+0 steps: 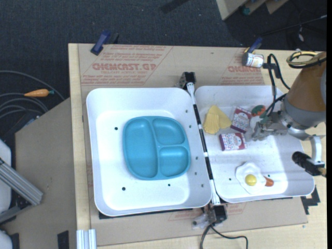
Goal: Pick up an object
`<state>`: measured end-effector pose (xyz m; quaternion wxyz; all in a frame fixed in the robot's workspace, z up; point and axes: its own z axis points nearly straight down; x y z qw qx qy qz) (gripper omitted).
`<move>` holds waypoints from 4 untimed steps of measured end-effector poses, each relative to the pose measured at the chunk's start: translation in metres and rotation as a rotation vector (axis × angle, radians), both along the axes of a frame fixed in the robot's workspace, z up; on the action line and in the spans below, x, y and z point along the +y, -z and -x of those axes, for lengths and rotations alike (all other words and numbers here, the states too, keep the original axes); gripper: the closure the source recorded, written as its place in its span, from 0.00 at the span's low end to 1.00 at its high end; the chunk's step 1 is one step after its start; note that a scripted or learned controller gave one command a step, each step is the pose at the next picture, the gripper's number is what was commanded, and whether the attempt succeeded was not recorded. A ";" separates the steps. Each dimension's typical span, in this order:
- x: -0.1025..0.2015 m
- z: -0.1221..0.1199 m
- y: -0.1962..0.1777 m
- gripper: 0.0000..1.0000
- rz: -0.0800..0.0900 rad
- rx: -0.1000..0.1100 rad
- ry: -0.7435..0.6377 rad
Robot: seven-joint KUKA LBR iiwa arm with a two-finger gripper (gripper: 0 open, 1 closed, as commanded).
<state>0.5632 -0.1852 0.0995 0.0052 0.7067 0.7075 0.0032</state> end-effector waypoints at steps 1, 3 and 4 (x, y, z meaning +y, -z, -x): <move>0.000 0.000 0.000 0.00 0.000 0.001 0.000; 0.056 -0.043 0.000 1.00 -0.002 -0.002 -0.002; 0.056 -0.042 0.000 0.00 -0.003 0.000 -0.002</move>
